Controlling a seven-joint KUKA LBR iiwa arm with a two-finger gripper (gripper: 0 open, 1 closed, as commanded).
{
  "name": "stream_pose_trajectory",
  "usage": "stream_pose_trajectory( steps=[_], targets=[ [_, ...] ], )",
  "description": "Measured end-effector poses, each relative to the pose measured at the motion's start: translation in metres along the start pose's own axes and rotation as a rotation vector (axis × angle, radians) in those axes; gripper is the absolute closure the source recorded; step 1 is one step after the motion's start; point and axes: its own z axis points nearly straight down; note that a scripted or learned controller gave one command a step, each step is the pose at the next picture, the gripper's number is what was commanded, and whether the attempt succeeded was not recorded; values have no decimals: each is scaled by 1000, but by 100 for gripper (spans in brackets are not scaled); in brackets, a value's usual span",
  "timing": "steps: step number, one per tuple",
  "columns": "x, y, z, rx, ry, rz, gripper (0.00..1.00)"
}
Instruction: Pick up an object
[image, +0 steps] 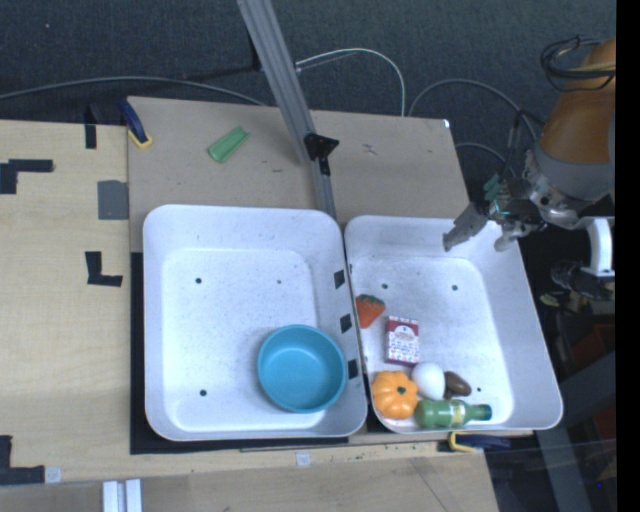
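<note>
A blue bowl (301, 367) sat in the left bin (200, 240). In the right bin (520, 340), near its front, lay a strawberry (369, 309), a red box (402, 340), an orange pumpkin (394, 394), a white egg (429, 380) and a green bottle (452, 412). The gripper (487, 226) hovered over the right bin's far corner, its fingers spread and holding nothing.

Light wood desk (60, 330) w/ black tape marks (100, 268) at its far side. Dark grey carpet floor (120, 45) behind, thin cables (350, 55) looping across it. Grey metal pole (285, 85) slants over desk. Lighting even, soft.
</note>
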Motion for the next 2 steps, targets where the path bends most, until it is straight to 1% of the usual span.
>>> stream_pose_trajectory(
  steps=[1,2],
  targets=[
    [0,0,0,0,0,0,0],
    [0,-1,44,5,-1,1,0]
  ],
)
